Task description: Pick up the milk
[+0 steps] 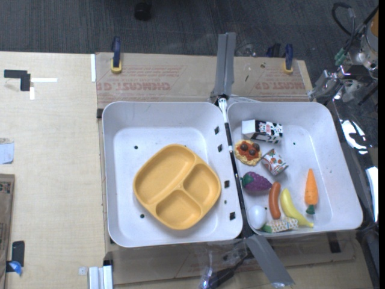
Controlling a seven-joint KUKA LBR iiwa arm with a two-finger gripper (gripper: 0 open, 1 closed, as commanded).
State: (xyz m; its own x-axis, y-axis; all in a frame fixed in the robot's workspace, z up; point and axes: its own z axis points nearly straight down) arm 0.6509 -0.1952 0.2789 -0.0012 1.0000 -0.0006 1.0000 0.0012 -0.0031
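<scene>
I log task not started. Milk [263,129] lies on side at far end of right bin [325,161], beside pizza [248,152]. Gripper state: cannot tell. Whole pick remains.

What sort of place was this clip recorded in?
Likely a robotics lab bench: two white bins clamped over cardboard, toy food such as a milk carton and carrot, and cables at right.

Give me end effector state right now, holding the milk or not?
End effector: at the right edge, outside the bins; open or closed cannot be told. It holds nothing visible; the milk lies in the right bin.
</scene>
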